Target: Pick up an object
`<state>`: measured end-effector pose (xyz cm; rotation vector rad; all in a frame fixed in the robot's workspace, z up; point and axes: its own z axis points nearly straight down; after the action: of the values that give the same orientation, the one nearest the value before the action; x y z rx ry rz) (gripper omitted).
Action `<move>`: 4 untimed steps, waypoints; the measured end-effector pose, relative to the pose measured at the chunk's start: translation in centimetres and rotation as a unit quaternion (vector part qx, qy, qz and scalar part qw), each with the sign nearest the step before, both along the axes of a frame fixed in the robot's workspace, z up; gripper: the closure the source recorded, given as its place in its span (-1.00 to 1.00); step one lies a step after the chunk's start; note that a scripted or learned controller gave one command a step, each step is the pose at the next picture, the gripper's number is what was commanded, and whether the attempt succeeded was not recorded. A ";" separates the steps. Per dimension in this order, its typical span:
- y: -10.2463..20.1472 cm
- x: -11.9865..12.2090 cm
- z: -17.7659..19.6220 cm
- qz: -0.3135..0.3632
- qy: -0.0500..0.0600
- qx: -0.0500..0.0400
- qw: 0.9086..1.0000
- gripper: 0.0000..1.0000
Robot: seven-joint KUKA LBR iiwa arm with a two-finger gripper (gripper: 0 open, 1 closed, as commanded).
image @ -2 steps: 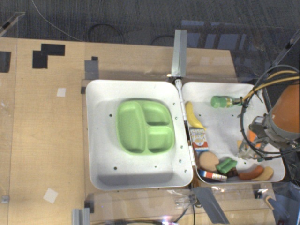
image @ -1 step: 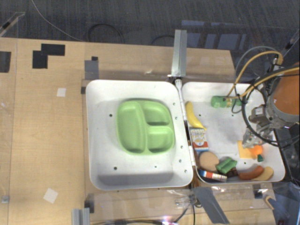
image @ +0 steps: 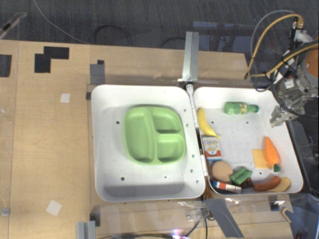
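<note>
Green divided tray [image: 153, 135] sits mid left bin [image: 107, 183]. No writing we can read anywhere; small carton [image: 212, 147] w/ red-blue print by right bin's [image: 294, 156] left wall, text too small. Gripper [image: 280, 116] hangs over right bin's far right corner, arm coming in from the right w/ yellow hoses above; fingers' state we can't tell, nothing visibly btwn them. Right bin contents: green bottle [image: 240, 108] lying near far edge, banana [image: 205, 123] along left wall, carrot [image: 271, 153] & yellow square [image: 260, 159] near right wall, potato [image: 222, 171], green block [image: 240, 176], marker [image: 227, 186], sausage [image: 266, 184] along near edge. Bottle lies nearest gripper, apart from it.
</note>
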<state>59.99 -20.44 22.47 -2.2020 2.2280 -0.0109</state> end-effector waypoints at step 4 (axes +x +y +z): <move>-0.3 -1.5 0.6 0.560 0.002 -0.005 0.828 1.00</move>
<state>58.44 -20.69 23.04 -3.0799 0.6129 -0.0078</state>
